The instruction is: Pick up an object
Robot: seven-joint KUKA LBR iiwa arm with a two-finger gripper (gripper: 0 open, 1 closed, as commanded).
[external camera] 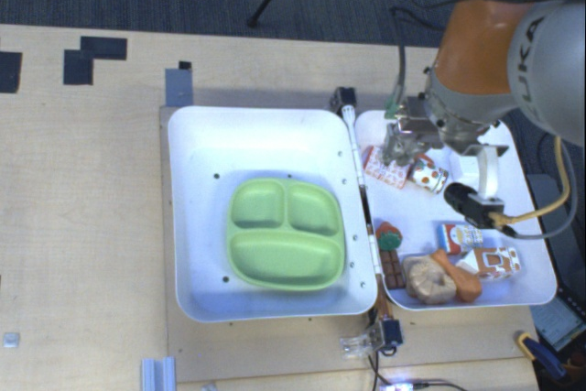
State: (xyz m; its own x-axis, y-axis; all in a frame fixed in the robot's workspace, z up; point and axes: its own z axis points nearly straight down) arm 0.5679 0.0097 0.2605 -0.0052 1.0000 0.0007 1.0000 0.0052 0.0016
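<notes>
My gripper (400, 148) hangs over the far left part of the right bin (536, 197), directly above a red and white packet (385, 168). A small red and white can-like item (428, 175) lies just to the right of the packet. Nearer the front of this bin lie a red and green strawberry-like toy (389, 236), a brown chocolate bar (392, 268), a tan bread roll (429, 280), an orange carrot-like piece (459, 277), a small blue and white box (457, 236) and an orange and white carton (493, 262). Nothing is seen held.
The left bin (192, 197) holds a green divided plate (286, 232). The grey arm with its orange band (481, 14) reaches in from the upper right over the right bin's far side. A raised rim (360, 197) separates the two bins.
</notes>
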